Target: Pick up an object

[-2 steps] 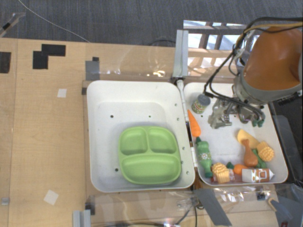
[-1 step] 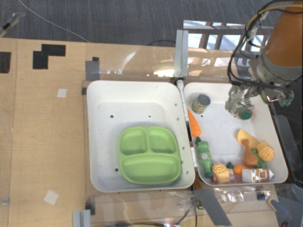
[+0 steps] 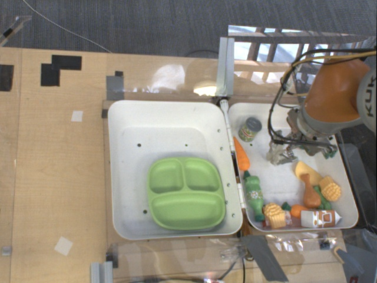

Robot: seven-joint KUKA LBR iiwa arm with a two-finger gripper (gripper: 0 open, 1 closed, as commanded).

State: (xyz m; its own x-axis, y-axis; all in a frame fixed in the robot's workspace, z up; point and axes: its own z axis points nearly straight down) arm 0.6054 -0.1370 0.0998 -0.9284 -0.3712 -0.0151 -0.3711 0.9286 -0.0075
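Pale wood surface with black square marks near its far left corner carries two shallow white bins side by side, and grey ribbed carpet lies beyond it. Toys fill the right bin: a small round jar with a grey lid stands near its far left corner; an orange carrot lies along the left wall, and a green bottle lies just below it. Along the near wall sit a knobbly yellow corn cob, a small orange piece and a white bottle on its side with a red-brown label. A brown drumstick and a second corn piece lie near the right wall, with a pale yellow wedge just above them.

The jaws, shiny metal, hang over the bare white floor in the middle of this bin, apart from every toy; whether they are spread or pressed together I cannot tell. Black cables loop above them, running up to the grey arm and its glossy orange band.

The left bin holds a smooth green plastic plate with rounded corners and three compartments, lying flat toward the near side.
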